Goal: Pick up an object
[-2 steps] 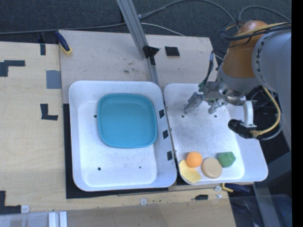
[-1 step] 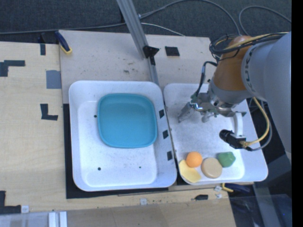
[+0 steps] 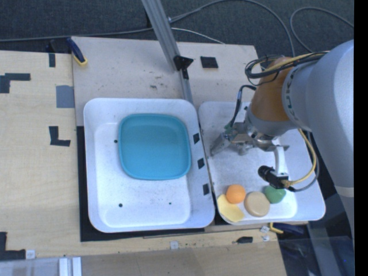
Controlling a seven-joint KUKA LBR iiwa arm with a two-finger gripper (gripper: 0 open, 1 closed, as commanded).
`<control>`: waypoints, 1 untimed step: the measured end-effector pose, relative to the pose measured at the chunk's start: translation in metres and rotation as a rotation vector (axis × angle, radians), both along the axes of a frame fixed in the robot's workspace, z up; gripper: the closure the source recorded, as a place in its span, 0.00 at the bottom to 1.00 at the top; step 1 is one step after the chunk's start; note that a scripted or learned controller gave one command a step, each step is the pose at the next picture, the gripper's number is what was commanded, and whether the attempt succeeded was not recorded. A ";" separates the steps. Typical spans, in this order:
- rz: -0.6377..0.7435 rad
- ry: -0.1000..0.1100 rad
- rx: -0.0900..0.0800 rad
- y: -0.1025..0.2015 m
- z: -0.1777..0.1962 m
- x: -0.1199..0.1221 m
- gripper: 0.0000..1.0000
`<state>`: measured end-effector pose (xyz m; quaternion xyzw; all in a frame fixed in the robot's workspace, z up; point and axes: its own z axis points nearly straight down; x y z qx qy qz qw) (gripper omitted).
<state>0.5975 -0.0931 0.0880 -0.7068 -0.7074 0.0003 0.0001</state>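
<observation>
Four small objects lie along the front edge of the right bin (image 3: 299,154): an orange ball (image 3: 234,194), a tan round piece (image 3: 256,204), a green piece (image 3: 275,195) and a flat yellow piece (image 3: 229,212). My gripper (image 3: 231,145) hangs low over the bin's left middle, behind the orange ball and apart from it. Nothing shows held in it. The grey arm with its orange band (image 3: 269,102) comes in from the right and hides the bin's far right part.
The left bin (image 3: 98,171) holds a blue square plate (image 3: 154,145). A slanted metal pole (image 3: 167,33) rises behind the bins. Black cables loop around the wrist and over the right bin. Wooden bench surrounds both bins.
</observation>
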 end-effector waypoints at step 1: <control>0.000 -0.003 -0.001 -0.001 0.012 0.001 1.00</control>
